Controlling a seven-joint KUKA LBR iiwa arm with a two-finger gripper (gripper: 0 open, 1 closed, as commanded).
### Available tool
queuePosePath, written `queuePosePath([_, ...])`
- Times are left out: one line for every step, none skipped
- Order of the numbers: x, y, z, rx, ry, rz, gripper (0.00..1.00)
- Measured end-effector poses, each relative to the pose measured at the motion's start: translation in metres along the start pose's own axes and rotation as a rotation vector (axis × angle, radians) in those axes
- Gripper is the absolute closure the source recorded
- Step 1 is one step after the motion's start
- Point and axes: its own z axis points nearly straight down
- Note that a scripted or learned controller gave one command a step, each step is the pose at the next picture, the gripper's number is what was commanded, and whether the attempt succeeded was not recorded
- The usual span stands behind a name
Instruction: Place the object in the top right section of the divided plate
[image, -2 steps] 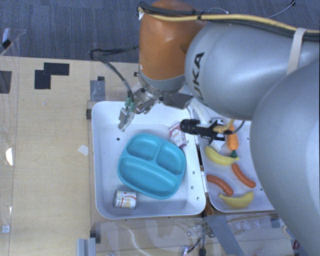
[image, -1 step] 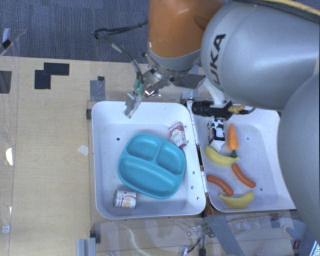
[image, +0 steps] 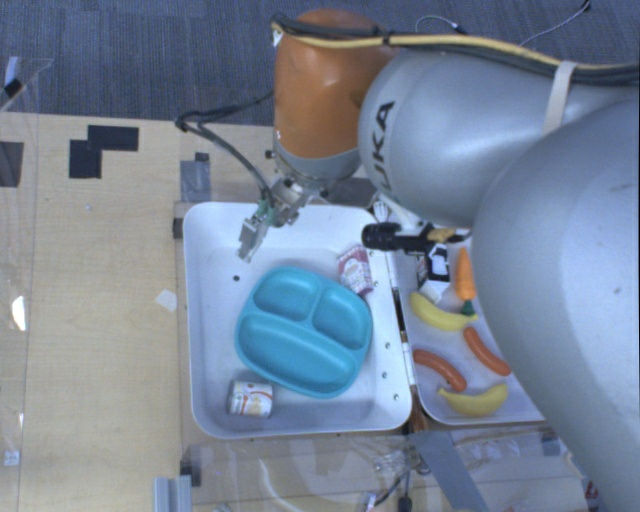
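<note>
We saw the gripper (image: 250, 238) hovering over the left bin (image: 205, 330), far-left of the blue divided plate (image: 303, 330); whether it was spread we could not tell; the likely object, a packet (image: 355, 270), lay at the plate's right edge, so a grasp might miss.

We are seeing bare floor of left bin (image: 205, 300) lying open along left wall. Blue divided plate (image: 303, 330) filling bin middle. Can (image: 250, 398) sitting at near-left corner, packet (image: 355, 270) crowding plate's upper right edge. Arm (image: 480, 140) overhanging right side.
</note>
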Motion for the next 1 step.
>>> queuePosePath([0.0072, 0.007, 0.0698, -0.001, 0.0, -0.164, 0.0])
